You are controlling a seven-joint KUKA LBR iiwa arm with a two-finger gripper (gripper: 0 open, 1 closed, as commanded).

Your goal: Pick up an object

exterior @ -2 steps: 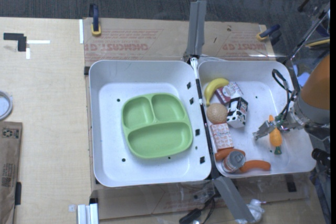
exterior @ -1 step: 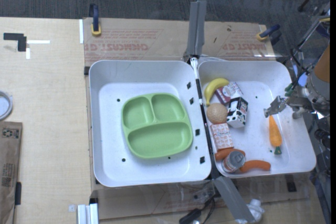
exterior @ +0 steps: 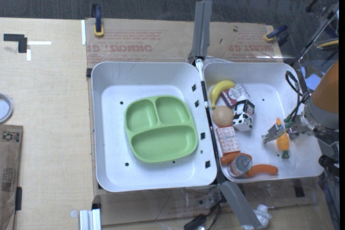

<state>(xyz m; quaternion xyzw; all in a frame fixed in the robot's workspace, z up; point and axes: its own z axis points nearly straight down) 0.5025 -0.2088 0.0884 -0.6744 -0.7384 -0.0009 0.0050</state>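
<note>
Carrot (exterior: 282, 142), small and orange with a green tip, sits between my fingers in the right bin (exterior: 268, 75), toward its right side, as my gripper (exterior: 276, 134) reaches in from the bench's right edge. My fingers are closed around the carrot's upper part, one metal pad (exterior: 269, 136) showing to its left; the green end points down toward the bin floor, and I cannot tell whether the carrot has left that floor.

Other toy groceries crowd the left half of the same bin. A yellow banana (exterior: 219, 91) curves along the top, just beside a small red-and-white packet (exterior: 237, 96). Below them a tan, rounded piece (exterior: 222, 115) touches a black-and-white carton (exterior: 243, 115). A red-printed box (exterior: 228, 140) lies under those, and a tin can (exterior: 239, 165) rests on its side near the front wall, with a long orange sausage-like piece (exterior: 262, 170) just to its right. All of these lie apart from my fingers.

In the left bin (exterior: 102, 132), a green divided plate (exterior: 161, 129) sits flat near the centre, its three compartments bare. The two bins meet along a shared middle edge, on a sheet of brown cardboard (exterior: 145, 43) held by yellow-and-blue clamps (exterior: 97, 20).

My arm's orange band (exterior: 330, 89) shows at the right edge of the scene, above the wrist.
</note>
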